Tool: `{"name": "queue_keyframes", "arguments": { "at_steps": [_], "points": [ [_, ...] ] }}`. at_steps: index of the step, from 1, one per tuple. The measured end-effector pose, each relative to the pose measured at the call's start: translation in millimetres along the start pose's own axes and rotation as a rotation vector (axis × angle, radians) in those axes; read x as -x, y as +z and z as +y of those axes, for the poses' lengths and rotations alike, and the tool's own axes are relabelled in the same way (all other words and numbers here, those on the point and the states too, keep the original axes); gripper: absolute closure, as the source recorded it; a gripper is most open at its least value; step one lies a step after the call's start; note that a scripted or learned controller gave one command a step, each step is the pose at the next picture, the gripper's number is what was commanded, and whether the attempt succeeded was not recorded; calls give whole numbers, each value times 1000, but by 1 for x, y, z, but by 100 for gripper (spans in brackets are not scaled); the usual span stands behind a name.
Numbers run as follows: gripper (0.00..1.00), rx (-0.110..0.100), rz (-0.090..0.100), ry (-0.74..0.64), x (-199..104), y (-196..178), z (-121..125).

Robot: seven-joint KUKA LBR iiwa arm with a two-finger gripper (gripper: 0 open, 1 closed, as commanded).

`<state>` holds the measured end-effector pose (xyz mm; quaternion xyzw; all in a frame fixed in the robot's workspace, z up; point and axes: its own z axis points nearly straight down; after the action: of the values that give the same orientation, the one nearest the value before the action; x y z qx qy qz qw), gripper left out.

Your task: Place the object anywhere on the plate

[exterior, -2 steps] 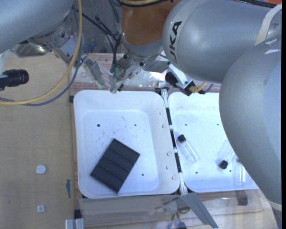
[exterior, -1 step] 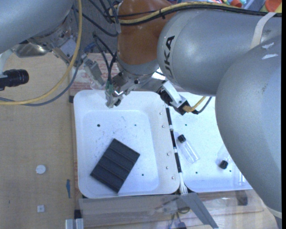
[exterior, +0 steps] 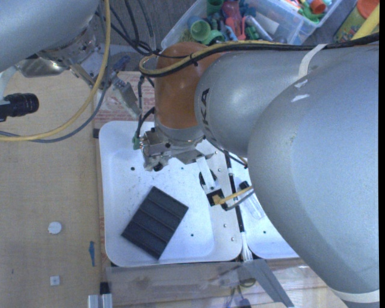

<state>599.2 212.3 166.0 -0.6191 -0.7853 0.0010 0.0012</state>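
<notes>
Reaching in from the right, the grey arm (exterior: 301, 132) passes over the right bin (exterior: 267, 240) and covers most of it, leaving a strip of white floor in sight at the near edge. Its orange band (exterior: 177, 78) sits above the wrist, over the far edge of the left bin (exterior: 111, 180). The gripper (exterior: 154, 162) hangs below that band, over the far half of the left bin, near the bin's middle line. From this angle one cannot tell whether the gripper is apart or together, and nothing can be seen clamped in it.

The black ribbed block (exterior: 155, 222) lies flat on the floor of the left bin, in its near half. It is turned at a slant to the bin's walls, and one corner points toward the near-left corner. It is apart from the gripper, with bare white floor between them. A few small dark specks dot the floor around it.

Beside the left bin, on the wooden bench (exterior: 48, 180), lies a small white disc (exterior: 55, 227). Beyond the bins stands a clear box of coloured toys (exterior: 258, 18).
</notes>
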Motion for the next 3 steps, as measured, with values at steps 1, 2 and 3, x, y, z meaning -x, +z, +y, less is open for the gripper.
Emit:
{"name": "queue_keyframes", "arguments": {
  "at_steps": [1, 2, 3],
  "points": [
    [100, 3, -1, -169, -6, -113, -90],
    [100, 5, -2, -188, -9, -97, -37],
    [100, 5, -2, -460, -23, -209, -75]
  ]
}}
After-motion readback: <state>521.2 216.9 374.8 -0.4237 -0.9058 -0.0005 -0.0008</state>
